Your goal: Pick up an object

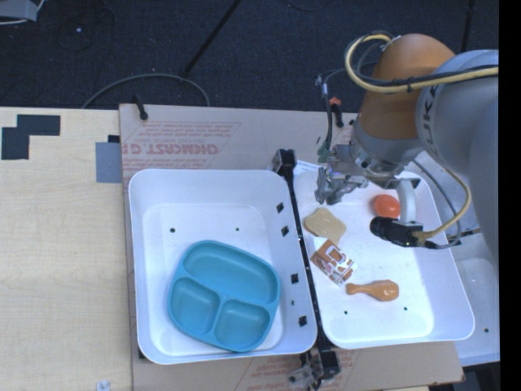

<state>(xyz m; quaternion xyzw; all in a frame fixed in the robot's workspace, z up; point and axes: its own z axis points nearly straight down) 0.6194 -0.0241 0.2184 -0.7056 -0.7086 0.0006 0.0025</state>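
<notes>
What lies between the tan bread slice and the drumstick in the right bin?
In the camera view, a small orange-and-white packet lies between the bread slice and the drumstick.

right bin (456, 316): holds all four items | tan bread slice (325, 223): flat, near bin's left wall | red-white wrapped snack (332, 262): tilted, just below bread | orange drumstick (374, 289): lying flat, mid-bin | red-orange tomato (386, 205): upper part of bin

Robotics lab: grey-orange industrial arm (423, 96) over wooden bench (57, 251), two white bins (155, 194) on cardboard sheet (187, 141), loose cables (130, 84) across dark carpet (203, 39).
</notes>
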